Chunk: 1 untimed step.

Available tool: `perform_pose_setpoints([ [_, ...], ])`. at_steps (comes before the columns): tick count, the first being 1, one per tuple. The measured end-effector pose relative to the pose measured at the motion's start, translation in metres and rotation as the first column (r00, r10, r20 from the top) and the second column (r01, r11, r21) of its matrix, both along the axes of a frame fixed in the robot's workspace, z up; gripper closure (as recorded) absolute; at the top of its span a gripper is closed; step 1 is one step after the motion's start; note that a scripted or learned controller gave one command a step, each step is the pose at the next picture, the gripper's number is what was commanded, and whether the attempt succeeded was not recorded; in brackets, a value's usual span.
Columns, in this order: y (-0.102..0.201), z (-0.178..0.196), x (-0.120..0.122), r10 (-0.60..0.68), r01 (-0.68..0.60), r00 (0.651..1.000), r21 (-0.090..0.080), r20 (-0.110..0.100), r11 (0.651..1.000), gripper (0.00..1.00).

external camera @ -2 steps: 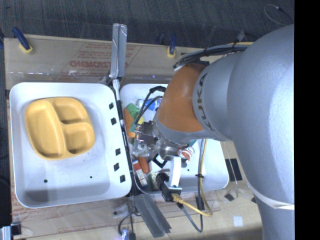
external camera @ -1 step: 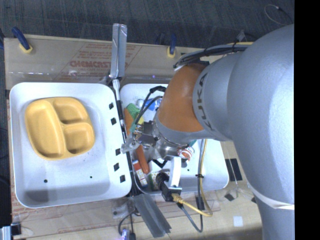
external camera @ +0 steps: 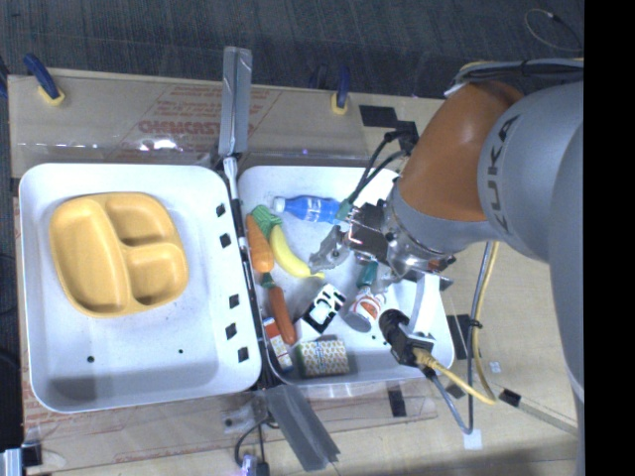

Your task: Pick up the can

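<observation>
**Two white bins side by side on a tan surface**

The surface point(external camera: 119, 117) is tan, with red printed lettering showing along its far part. Two shallow white bins sit directly on it, touching along their inner walls. The left bin point(external camera: 60, 375) takes up the left half; the right bin point(external camera: 298, 181) lies just beside it. A grey metal bar point(external camera: 235, 97) stands at the far end of the seam between them. Blue clamps point(external camera: 44, 79) grip the surface's far edge, one at the left corner and another point(external camera: 342, 91) nearer the middle.
</observation>
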<state>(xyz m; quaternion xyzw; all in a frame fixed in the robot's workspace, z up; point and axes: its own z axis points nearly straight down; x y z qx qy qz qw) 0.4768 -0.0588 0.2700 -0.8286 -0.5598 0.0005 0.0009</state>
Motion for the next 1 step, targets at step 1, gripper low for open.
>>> perform_pose_setpoints([
  [1, -0.0555, -0.0441, -0.0012, -0.062, 0.062, 0.998, 0.0, -0.005, 0.998, 0.0],
])
